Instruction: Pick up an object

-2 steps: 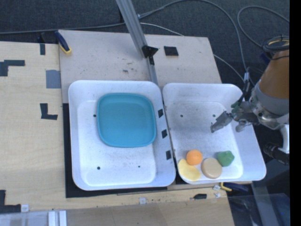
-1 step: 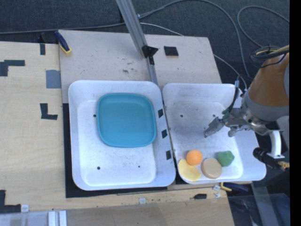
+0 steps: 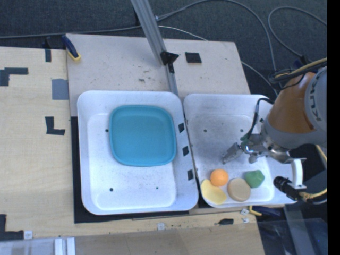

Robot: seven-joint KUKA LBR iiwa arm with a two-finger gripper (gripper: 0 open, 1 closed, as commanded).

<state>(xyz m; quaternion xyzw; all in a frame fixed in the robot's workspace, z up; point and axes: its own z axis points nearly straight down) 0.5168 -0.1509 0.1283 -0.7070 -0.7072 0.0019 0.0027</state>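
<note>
Just then the gripper (image 3: 232,153) hovered up from the orange ball (image 3: 219,177), toward the right bin's (image 3: 212,106) middle; whether it was clenched couldn't be told.

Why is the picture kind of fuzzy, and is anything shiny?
Camera view: soft all over, so the small toys by the orange ball lack crisp edges; lighting is even with faint shadows; the blue plate shows no strong glare; the gripper looks slightly blurred.

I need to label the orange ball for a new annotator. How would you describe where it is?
Look in the right bin, at its near edge, where four small things cluster. The orange ball is the leftmost upper one, touching the yellow piece; it alone is bright orange and round.
</note>
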